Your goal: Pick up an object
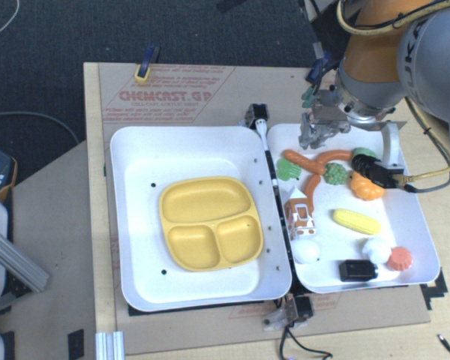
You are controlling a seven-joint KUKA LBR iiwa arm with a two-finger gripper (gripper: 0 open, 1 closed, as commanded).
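Both white bins sit on cardboard; pincer (316, 136), aperture unclear, hangs just above the orange sausage (320, 158).

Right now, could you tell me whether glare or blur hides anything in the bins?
Camera view: even lighting, soft shadows; the white right bin is bright enough that the white ball barely stands out; the yellow tray is sharp; the gripper looks slightly soft.

A yellow divided tray (210, 223) sits in the left bin (127, 201); a yellow-handled clamp (145, 66) grips the board's far edge.
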